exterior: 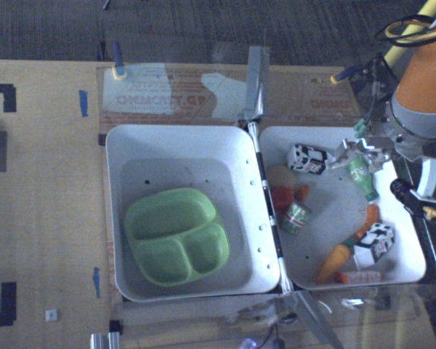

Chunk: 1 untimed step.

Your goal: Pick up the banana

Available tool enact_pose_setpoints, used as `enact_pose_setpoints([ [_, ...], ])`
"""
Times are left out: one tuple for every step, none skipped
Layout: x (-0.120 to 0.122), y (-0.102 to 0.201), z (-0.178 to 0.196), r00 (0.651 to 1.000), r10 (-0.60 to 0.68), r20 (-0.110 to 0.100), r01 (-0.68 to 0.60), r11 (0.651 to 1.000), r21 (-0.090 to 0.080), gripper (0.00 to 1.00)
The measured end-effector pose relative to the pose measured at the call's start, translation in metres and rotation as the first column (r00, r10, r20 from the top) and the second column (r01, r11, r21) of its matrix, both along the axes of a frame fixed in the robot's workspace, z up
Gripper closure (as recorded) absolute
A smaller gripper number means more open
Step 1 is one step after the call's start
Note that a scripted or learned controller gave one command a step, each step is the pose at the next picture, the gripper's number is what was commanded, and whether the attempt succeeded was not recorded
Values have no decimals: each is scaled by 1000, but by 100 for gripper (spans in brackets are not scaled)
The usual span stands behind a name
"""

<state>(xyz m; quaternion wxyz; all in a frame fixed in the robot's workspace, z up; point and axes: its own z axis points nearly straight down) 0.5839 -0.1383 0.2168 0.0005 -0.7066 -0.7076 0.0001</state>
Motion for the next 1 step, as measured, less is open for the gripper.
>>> enact_pose_setpoints([
  [66,79,-31,961,275,5,-275,961,-3,0],
])
